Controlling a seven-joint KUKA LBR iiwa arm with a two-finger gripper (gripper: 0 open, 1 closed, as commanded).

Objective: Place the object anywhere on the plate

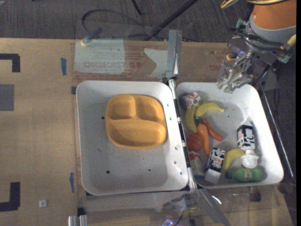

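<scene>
1. The gripper hangs at the 1 o'clock part of the view, above the far rim of the right bin. Its fingers point down and they look pale and blurred; I cannot tell how far they are apart, and I see no object between them.
2. The plate is orange with three compartments. It lies in the left bin, toward the 12 o'clock side of this bin, and nothing lies on it.
3. The objects are all in the right bin. A yellow banana is at 10 o'clock of this bin, touching a second yellow-green banana.
4. Just below them lies an orange carrot, and a thin red-orange piece is beside it.
5. A small carton stands near the bin's 11 o'clock corner.
6. At 5 o'clock there are a black-and-white bottle, a third banana and a green item, close together.
</scene>
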